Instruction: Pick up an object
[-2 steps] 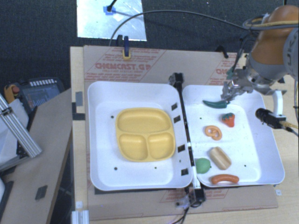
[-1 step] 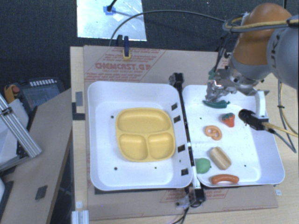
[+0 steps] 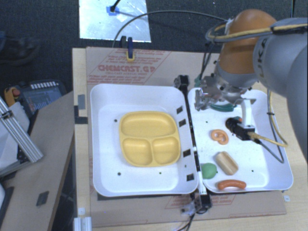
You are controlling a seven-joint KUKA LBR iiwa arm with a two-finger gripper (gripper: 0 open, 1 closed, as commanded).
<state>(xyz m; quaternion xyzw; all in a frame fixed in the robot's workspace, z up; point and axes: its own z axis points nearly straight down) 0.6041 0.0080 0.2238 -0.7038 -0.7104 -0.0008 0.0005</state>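
Pincer (image 3: 208, 100) at right bin's (image 3: 276, 177) far-left edge, grip state unclear; pretzel (image 3: 219, 136) nearby.

Right bin (image 3: 276, 174): an orange pretzel (image 3: 219, 136) lies flat mid-bin, a tan bun (image 3: 226, 162) below it, a green piece (image 3: 209, 170) just left of the bun, and a red sausage (image 3: 231, 185) along the front wall.

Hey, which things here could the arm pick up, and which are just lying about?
For the job: gripper, pretzel, bread roll, sausage, green piece, teal item.

Lying about: yellow divided tray, blue clamp, foil sheet.
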